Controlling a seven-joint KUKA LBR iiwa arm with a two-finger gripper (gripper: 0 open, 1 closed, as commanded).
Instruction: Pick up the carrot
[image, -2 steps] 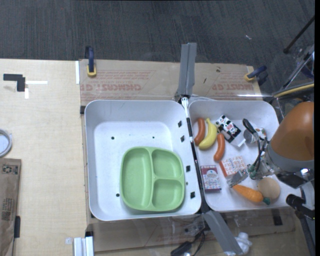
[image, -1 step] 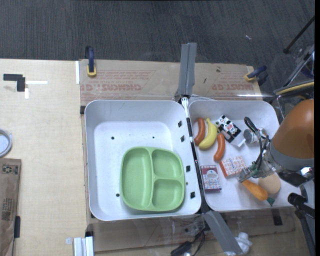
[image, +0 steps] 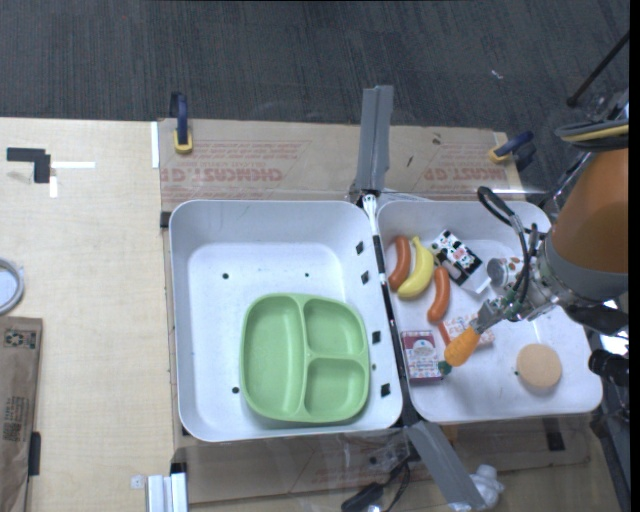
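The carrot (image: 462, 347), short and orange, lies in the right bin (image: 575, 400) near its front, just right of a small red box (image: 421, 357). My gripper (image: 487, 318) reaches in from the right and points down and left, its tip right at the carrot's upper right end. Whether it touches the carrot I cannot tell. A pink wrapper (image: 462, 327) lies under the tip beside the carrot.
The right bin also holds two sausages (image: 400, 262) (image: 439, 295), a banana (image: 421, 270), a black-and-white item (image: 456, 254) and a round bun (image: 540, 367). A green divided plate (image: 305, 357) sits in the left bin (image: 200, 300).
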